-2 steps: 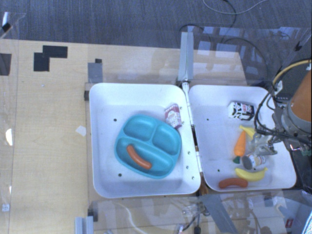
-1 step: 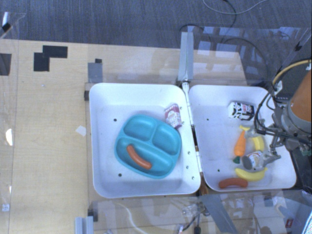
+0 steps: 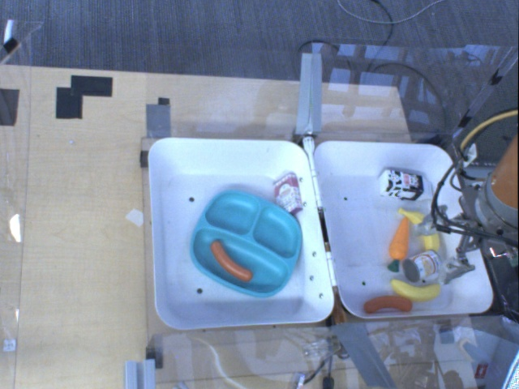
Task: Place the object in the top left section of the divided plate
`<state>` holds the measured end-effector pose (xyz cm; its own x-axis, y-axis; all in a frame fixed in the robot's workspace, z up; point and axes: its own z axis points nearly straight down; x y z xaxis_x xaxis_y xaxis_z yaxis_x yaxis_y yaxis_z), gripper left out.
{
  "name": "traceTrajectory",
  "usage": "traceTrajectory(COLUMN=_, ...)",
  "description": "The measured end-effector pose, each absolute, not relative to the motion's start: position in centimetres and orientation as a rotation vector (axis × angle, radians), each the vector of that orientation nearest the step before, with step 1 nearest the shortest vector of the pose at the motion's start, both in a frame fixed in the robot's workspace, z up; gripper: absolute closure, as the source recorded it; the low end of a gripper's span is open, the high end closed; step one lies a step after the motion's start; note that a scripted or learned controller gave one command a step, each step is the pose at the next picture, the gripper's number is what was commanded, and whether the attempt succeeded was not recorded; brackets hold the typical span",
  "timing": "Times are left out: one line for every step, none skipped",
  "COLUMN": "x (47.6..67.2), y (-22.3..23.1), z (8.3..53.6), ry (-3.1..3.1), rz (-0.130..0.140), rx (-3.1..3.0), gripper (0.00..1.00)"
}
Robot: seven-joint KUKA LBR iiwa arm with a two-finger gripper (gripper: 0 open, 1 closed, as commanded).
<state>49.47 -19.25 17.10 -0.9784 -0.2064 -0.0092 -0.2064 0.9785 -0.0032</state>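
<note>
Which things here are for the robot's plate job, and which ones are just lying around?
For the job:
- divided plate, blue, in the left bin
- pincer, over the right bin

Lying about:
- sausage in the plate's big section
- red packet
- carrot
- banana
- can
- black-and-white carton
- second sausage

Divided plate [image 3: 247,243] in left bin [image 3: 170,217], sausage [image 3: 231,261] on plate
</note>
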Motion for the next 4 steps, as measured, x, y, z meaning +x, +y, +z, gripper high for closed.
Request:
traceTrajectory(x=49.5, y=-19.9, z=14.0, ry=3.115, rz=-0.001, rx=-0.342, gripper=0.00)
traceTrajectory(x=49.8, y=-19.9, z=15.2, ry=3.106, rz=-0.005, rx=-0.335, gripper=1.00)
traceTrajectory(x=49.8, y=-19.9, z=15.2, ry=3.106, rz=-0.005, rx=-0.335, gripper=0.00)
traceTrajectory(x=50.3, y=-20.7, z=11.4, ry=3.064, rz=-0.020, rx=-0.576, gripper=0.00)
